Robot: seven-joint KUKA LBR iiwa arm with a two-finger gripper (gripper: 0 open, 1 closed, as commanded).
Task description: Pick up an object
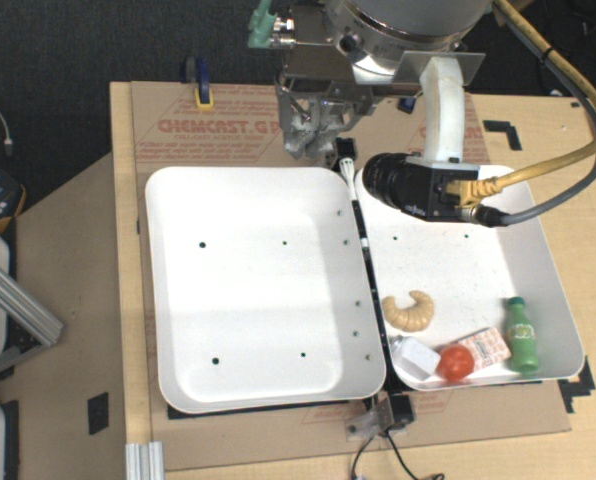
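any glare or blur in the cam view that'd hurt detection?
Camera view: left bin floor is bright, close to washed out, with a soft shadow across its lower half; the gripper area is dim and slightly soft; the croissant and green bottle are evenly lit and sharp.

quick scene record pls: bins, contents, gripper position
left bin: bare white floor showing
right bin: four items, all near its front edge
croissant: nearest the divider
tomato: front edge, touching the packet
packet: between tomato and bottle
green bottle: rightmost, lying down
gripper: above the bins' back edge, away from items
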